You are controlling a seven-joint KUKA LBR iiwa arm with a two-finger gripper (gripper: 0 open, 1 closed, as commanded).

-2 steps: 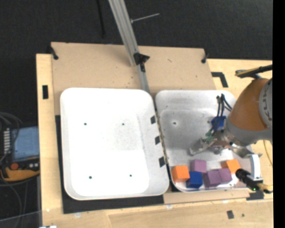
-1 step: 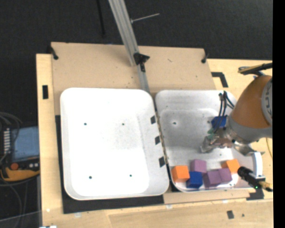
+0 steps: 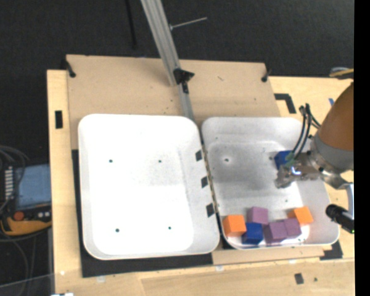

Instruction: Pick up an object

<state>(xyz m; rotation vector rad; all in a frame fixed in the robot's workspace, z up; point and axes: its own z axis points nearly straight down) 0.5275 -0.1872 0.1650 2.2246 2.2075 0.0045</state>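
Blue block (image 3: 282,160) right under gripper (image 3: 288,176), right bin (image 3: 246,140) | grip state: cannot tell, unclear if block is held | other blocks (image 3: 268,224) crowd near rim, harder to isolate

Blocks (image 3: 268,225) crowding right bin's (image 3: 246,134) near edge

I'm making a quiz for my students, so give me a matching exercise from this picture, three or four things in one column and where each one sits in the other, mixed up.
Things:
1. gripper
2. blue block
3. left bin
4. grey pole

Places:
A. beyond the bins, slanting up to the top edge
B. over the right bin's middle right
C. between an orange and a purple block, right bin's near edge
D. beside the right bin, bench's left half

Pairs: 1-B, 2-C, 3-D, 4-A
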